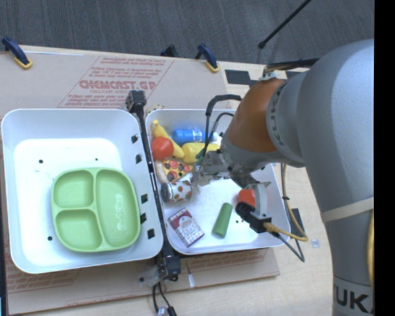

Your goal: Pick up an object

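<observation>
Clutter lies in the right bin (234,239), and every place below is given against that bin.

In the overhead camera view, a green cylinder (222,220) lies flat on the bin's floor near its front wall. Its long axis runs front to back, with the far end leaning slightly toward the bin's right wall. In the front-left corner a small red and white box (185,227) lies flat and askew, and its print is too small to read. Along the left wall lies a printed can (178,191) on its side, round end toward that wall. Behind it are a speckled packet (174,170), a red ball (162,147) and a yellow banana (162,130). A blue bottle (187,135) lies crosswise by the back wall.

Cardboard (72,84) under the bin carries red print reading "CHEMCAST GP", with finer lines I cannot read. The arm (329,110) shows the letters "UKA" low on its body.

The gripper (209,168) hangs over the bin's middle, just beside the packet and can. The wrist covers it, so I cannot tell whether it is open, closed, or gripping anything.

Left of the bin stands a second bin (13,130) holding a green divided plate (95,209).
</observation>
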You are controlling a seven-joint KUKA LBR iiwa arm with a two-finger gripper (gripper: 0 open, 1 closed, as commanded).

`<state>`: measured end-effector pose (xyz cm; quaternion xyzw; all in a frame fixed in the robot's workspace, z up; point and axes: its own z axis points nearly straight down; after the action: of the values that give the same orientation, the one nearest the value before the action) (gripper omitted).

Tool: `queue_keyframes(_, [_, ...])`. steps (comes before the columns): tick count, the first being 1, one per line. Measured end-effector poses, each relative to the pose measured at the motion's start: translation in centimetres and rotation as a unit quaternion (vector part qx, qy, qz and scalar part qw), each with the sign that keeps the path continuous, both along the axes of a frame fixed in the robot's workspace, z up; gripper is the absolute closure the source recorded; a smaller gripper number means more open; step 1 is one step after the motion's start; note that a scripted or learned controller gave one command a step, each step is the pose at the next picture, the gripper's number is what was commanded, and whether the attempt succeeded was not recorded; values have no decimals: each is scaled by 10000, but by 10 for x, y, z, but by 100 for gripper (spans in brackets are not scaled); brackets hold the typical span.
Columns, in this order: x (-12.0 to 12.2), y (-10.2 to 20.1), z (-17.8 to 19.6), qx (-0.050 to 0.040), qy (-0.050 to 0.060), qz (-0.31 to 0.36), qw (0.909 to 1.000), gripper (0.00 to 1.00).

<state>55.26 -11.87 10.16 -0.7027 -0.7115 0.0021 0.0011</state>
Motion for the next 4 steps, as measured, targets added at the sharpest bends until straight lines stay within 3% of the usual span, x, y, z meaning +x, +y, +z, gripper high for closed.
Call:
queue_keyframes(1, [27, -72, 25, 3, -21, -44, 10000, 100])
queue_keyframes(2, [14, -92, 19, 14, -9, -43, 10000, 100])
queue_keyframes(3, [14, -92, 19, 15, -11, -41, 10000, 0])
queue_keyframes(4, [-73, -72, 39, 13, -4, -32, 10000, 0])
